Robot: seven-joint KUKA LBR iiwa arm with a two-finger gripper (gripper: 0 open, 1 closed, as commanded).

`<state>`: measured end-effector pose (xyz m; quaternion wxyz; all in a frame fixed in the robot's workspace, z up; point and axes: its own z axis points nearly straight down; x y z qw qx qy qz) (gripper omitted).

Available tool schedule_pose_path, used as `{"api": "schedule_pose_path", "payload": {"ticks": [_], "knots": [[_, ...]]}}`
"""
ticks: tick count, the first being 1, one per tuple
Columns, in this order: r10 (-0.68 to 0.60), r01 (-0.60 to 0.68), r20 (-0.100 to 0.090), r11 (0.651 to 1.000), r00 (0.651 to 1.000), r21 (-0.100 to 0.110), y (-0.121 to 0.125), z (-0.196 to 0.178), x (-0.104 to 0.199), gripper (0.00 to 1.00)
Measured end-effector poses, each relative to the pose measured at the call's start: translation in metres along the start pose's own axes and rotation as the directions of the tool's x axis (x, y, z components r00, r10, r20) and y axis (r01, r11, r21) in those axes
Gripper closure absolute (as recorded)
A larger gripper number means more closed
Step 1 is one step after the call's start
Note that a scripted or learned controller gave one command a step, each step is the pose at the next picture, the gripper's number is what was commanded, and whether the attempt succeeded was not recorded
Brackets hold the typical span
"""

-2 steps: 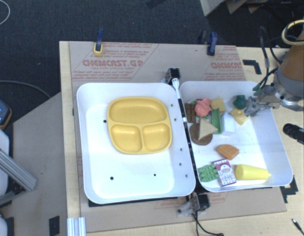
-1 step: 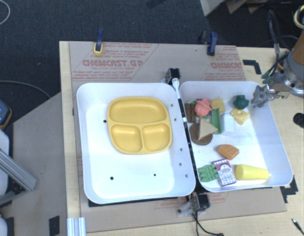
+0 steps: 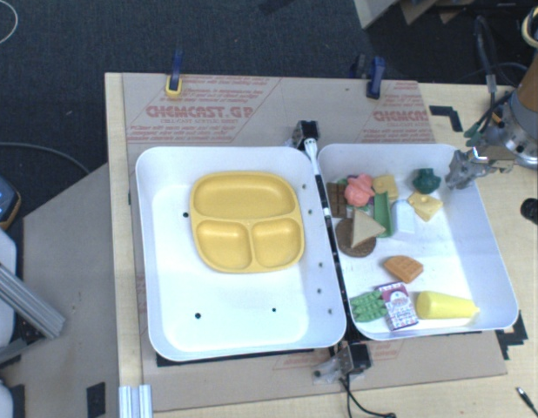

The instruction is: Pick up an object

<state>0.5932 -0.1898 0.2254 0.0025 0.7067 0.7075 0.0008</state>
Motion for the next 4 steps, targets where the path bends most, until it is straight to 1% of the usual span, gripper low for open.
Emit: {"api": "schedule_pose_path", "payload": {"ticks": [1, 2, 3, 4], "knots": [[-0.004, 0.004, -0.005, 1.0, 1.0, 0.008, 0.003, 0.01, 0.055, 1.0], [-0.004, 0.004, -0.005, 1.0, 1.0, 0.008, 0.004, 0.018, 0.11, 1.0], [-0.006, 0.006, -0.004, 1.0, 1.0, 0.001, 0.017, 0.012, 0.167, 1.0], [-0.005, 0.005, -0.005, 1.0, 1.0, 0.006, 0.014, 0.014, 0.223, 1.0]]}}
